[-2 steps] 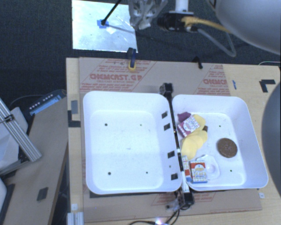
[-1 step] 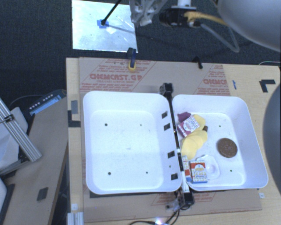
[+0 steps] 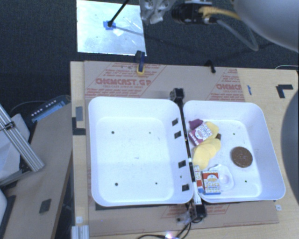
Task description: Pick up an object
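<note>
Up top, the claw [image 3: 153,13], grip state unclear, hangs well apart from the brown disc [image 3: 242,157]

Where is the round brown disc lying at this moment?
The round brown disc lies in the right bin, toward its right half, apart from the yellow pieces to its left near the divider.

One fixed camera looks down on my bench [image 3: 196,70] at a slant. It takes in both white bins [image 3: 135,154], from well back.
</note>
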Action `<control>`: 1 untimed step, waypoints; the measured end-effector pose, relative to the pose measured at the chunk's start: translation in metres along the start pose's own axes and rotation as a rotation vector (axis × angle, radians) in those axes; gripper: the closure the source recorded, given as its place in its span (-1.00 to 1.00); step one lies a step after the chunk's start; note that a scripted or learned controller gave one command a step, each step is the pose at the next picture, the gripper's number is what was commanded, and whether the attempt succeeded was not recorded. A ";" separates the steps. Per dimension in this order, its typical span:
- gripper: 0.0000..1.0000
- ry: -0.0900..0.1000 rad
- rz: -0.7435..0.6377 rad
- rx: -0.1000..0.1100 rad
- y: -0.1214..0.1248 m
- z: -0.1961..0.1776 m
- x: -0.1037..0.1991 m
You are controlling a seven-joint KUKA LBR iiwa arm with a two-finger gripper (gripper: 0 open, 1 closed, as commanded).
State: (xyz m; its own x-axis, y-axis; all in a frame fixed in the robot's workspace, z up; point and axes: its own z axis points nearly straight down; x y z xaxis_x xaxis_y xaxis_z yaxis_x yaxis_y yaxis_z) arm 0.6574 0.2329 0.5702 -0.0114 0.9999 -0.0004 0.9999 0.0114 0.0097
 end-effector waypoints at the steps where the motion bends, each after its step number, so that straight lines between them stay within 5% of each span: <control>1: 1.00 0.000 -0.002 -0.003 0.000 -0.012 0.000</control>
